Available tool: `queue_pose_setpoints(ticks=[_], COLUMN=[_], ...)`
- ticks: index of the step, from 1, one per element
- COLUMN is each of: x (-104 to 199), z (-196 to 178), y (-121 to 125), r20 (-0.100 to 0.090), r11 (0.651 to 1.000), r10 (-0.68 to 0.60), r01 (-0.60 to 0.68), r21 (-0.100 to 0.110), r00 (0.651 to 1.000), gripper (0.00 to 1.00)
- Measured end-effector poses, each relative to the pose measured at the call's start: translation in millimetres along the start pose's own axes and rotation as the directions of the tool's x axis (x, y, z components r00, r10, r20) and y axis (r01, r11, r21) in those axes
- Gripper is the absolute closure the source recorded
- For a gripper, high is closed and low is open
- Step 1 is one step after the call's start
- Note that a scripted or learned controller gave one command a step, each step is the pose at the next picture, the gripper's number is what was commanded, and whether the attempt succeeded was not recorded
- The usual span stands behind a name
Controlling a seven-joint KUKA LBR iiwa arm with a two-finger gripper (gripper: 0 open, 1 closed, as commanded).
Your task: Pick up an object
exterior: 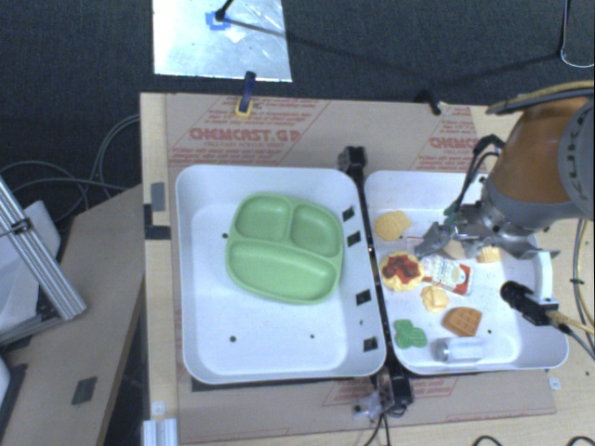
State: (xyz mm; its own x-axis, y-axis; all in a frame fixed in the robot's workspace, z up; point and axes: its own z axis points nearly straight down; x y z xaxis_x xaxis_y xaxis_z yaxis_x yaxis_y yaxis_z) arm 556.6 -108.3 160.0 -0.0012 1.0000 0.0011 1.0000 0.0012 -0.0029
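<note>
The end effector [435,241] is seen low inside the right white bin [521,347]; its opening cannot be told. A red-and-yellow toy pizza slice [401,269] lies at its seven o'clock.

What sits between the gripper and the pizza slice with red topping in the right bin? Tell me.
Nothing visible does. The gripper hangs low over the right bin, just right of the pizza slice, with bare bin floor between them. The ketchup packet lies close below the gripper, and the yellow chip up-left; neither blocks the way.
</note>
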Motion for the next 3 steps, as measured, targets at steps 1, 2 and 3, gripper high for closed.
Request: queue_pose_setpoints(ticks=[1, 2, 3], x=[-1, -1, 1], z=[55, 63, 50], y=[2, 11, 14], r20=[-0.005, -0.002, -0.002], r11=[1.0, 1.0, 0.999], r10=[0.0, -0.001, -0.002], r01=[0.0, 0.001, 0.002], r21=[-0.01, -0.024, -0.034], r00=[1.0, 1.0, 1.0], gripper=[0.0, 0.0, 1.0])
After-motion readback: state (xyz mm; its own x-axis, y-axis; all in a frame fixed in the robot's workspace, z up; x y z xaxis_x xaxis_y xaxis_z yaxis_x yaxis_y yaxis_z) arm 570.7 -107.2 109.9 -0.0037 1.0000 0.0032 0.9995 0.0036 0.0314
